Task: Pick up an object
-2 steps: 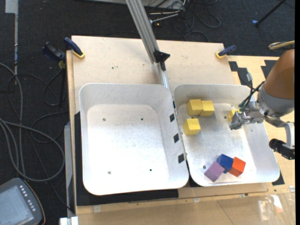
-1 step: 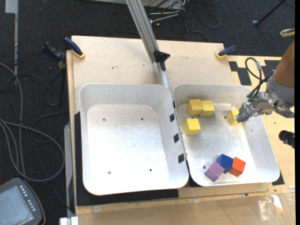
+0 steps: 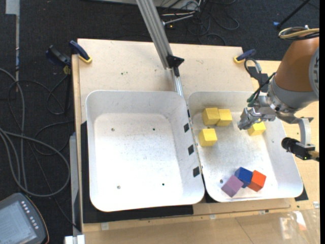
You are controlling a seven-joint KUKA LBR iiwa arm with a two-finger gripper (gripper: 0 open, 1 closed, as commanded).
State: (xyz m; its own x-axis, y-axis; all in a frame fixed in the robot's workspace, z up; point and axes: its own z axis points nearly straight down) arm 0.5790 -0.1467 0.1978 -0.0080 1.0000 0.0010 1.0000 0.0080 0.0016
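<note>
Here the end effector (image 3: 250,120) touches a squarish yellow block (image 3: 257,128).

My bench (image 3: 132,65) is a pale speckled board on dark carpet (image 3: 35,29), black cables (image 3: 30,136) snaking all over, blue-and-yellow clamps (image 3: 78,51) on its far corners, a silver pole (image 3: 155,27) leaning across.

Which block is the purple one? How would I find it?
Look in the right bin, down at its near end. Three blocks huddle together there: the purple block is the leftmost, beside a blue block and an orange block. The other blocks are yellow.
</note>
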